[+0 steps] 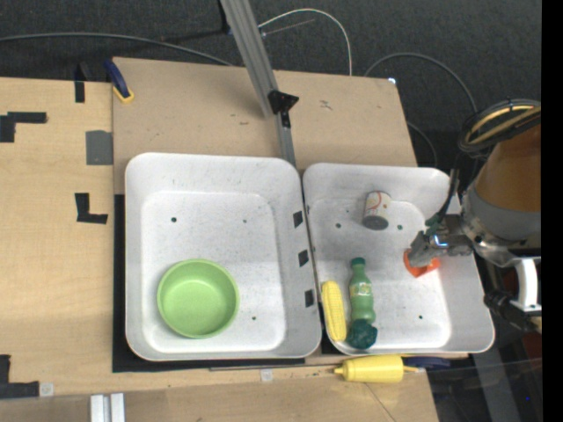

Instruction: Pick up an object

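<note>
In the right bin (457, 323) lie a small white and red can (376, 209) on its side, a green bottle (360, 290), a yellow corn cob (333, 310) and a dark green lump (361, 333). A small orange-red object (420, 264) sits near the bin's right wall. My gripper (433, 243) hangs low over that wall, directly above and touching or nearly touching the orange-red object. The grey arm with its orange band (510, 178) hides the gripper's right side.
The left bin (211, 178) holds a light green bowl (198, 298) at its front left. A yellow object (374, 368) lies outside, along the right bin's front rim. A grey metal pole (251, 38) slants down to the gap between the bins.
</note>
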{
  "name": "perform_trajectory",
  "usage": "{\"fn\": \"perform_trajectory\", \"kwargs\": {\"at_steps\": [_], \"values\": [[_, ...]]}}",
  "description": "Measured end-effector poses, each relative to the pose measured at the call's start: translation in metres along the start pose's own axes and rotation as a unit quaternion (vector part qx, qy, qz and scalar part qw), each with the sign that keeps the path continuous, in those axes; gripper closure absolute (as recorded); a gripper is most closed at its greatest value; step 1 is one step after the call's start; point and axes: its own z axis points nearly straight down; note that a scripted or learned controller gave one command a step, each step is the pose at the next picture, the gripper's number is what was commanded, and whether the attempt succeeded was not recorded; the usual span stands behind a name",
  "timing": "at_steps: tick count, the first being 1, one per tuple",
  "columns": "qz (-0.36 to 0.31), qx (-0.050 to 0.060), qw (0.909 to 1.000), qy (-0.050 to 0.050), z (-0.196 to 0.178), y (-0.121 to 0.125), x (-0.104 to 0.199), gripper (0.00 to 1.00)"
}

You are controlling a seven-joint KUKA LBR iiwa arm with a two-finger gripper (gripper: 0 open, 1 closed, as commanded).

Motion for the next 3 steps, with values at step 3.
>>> {"fn": "perform_trajectory", "kwargs": {"at_steps": [3], "values": [[-0.002, 0.003, 1.0000, 0.001, -0.067, 0.016, 0.057, 1.00]]}}
